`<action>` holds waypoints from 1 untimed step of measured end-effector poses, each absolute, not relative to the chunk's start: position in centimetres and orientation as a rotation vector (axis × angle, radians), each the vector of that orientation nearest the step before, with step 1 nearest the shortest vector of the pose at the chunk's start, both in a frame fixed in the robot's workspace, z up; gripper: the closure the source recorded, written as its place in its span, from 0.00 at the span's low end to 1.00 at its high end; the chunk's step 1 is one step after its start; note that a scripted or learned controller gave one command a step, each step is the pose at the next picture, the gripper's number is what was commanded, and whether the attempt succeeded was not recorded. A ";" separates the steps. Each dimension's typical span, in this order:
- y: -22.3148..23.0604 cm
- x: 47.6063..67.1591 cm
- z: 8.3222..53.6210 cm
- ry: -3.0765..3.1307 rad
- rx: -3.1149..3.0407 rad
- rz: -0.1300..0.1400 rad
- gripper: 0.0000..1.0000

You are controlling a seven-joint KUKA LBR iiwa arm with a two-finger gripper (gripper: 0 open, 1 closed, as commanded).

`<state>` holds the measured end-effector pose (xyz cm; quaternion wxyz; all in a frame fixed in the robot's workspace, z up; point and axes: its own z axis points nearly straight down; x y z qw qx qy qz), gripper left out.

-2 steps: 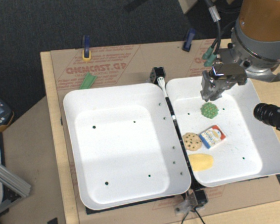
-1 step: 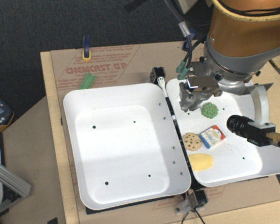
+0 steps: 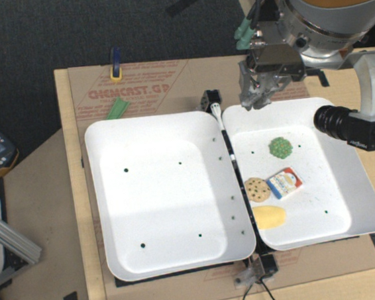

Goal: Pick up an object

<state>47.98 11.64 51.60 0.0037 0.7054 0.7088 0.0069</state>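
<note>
The right bin point(image 3: 337, 183) holds a green bumpy ball point(image 3: 280, 147), a round cookie point(image 3: 255, 188), a small red, white and blue carton point(image 3: 285, 183) and a yellow lemon-like piece point(image 3: 270, 216). My gripper point(image 3: 256, 99) hangs over the bin's far left corner, above and behind the green ball. Nothing shows between its fingers. The grey arm with its orange band comes in from the upper right.
The left bin point(image 3: 159, 195) lies beside the right one, joined by a black clamp point(image 3: 210, 101) at the far seam. A black cylinder point(image 3: 334, 121) on a bracket juts over the right bin's far right rim. A green strip point(image 3: 116, 108) and a yellow-blue clip point(image 3: 116, 68) lie on the cardboard behind.
</note>
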 end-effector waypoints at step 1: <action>14.8 47.8 40.6 2.229 2.222 -0.016 1.00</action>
